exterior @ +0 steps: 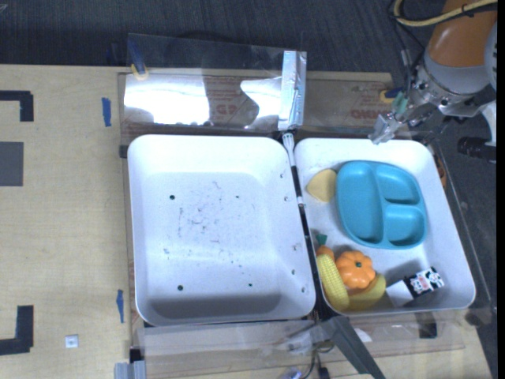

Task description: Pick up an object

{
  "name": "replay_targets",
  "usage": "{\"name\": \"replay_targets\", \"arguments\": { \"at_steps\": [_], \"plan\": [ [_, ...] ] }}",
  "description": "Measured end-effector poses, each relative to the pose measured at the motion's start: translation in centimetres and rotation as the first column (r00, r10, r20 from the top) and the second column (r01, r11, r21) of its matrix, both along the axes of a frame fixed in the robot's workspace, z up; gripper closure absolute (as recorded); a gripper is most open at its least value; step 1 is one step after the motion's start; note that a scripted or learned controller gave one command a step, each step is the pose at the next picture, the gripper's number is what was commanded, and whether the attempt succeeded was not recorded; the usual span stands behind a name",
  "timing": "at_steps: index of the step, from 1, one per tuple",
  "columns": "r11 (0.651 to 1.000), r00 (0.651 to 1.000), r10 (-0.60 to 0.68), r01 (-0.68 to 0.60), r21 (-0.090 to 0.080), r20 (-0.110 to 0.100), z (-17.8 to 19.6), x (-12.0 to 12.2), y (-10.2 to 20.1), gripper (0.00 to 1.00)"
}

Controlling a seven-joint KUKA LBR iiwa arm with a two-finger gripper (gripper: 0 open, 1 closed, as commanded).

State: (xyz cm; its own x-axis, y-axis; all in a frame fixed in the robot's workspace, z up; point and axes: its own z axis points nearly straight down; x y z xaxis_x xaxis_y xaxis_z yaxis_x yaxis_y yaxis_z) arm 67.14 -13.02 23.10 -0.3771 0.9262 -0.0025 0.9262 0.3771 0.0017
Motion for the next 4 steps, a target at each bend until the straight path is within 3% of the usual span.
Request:
{"name": "replay_targets", "arguments": {
  "at_steps": [1, 2, 3, 4],
  "plan": [
    [0.991, 0.991, 0.133, -0.133, -0.003, 0.005, 15.5, -0.3, -1.7, 1.0],
    [0.96, 0.96, 0.279, -0.279, 0.005, -0.01, 5.4, -0.4, 0.0, 1.0],
    [0.895, 0.895, 0.446, -0.446, 0.004, -0.006, 1.3, -1.3, 3.8, 1.0],
    [0.861, 0.861, 0.509, -0.509, 0.003, -0.004, 0.8, -2.0, 3.3, 1.0]
  ]
}}
